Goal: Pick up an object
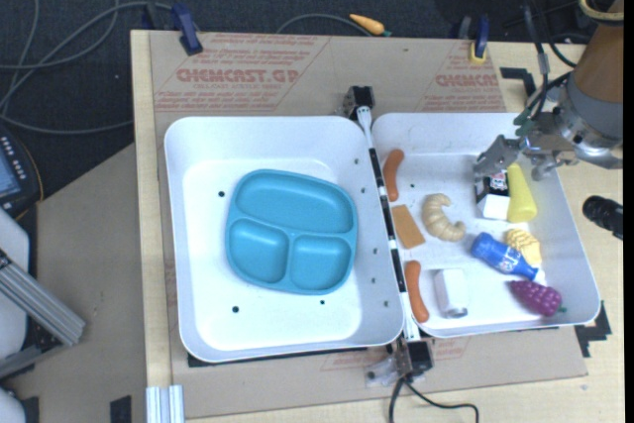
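Two white bins side by side — left bin (pixel 188 163) holds blue divided plate (pixel 290 230). Gripper (pixel 500 175) low over right bin (pixel 580 253), above yellow object (pixel 521 194) — grip state can't be made out. Croissant (pixel 443 217), blue bottle (pixel 500 255), grapes (pixel 536 296) nearby.

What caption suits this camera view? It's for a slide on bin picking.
KUKA arm's gripper poised over toy food in the right bin; blue divided plate in the left bin.
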Tool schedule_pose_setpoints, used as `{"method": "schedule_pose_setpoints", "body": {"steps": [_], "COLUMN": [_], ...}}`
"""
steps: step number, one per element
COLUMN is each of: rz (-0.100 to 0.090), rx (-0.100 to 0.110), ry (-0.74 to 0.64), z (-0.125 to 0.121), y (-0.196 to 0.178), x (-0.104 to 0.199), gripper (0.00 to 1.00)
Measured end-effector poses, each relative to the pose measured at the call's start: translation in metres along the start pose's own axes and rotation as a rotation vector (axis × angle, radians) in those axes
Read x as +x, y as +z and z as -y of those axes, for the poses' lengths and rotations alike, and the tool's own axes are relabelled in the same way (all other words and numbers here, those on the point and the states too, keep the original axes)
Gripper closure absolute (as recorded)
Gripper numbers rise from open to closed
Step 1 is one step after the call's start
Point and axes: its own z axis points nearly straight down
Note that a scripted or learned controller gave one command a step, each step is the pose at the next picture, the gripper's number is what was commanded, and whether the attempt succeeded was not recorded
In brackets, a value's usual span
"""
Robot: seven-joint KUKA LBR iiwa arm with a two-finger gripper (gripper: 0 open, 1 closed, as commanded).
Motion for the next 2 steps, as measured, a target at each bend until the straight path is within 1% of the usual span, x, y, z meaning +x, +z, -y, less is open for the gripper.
{"method": "schedule_pose_setpoints", "body": {"steps": [1,2], "rz": [-0.002,0.010], "rx": [0.012,-0.023], "ry": [0.007,-0.001], "z": [0.043,0.057], "y": [0.113,0.132], "x": [-0.053,-0.052], "gripper": [0.00,0.00]}}
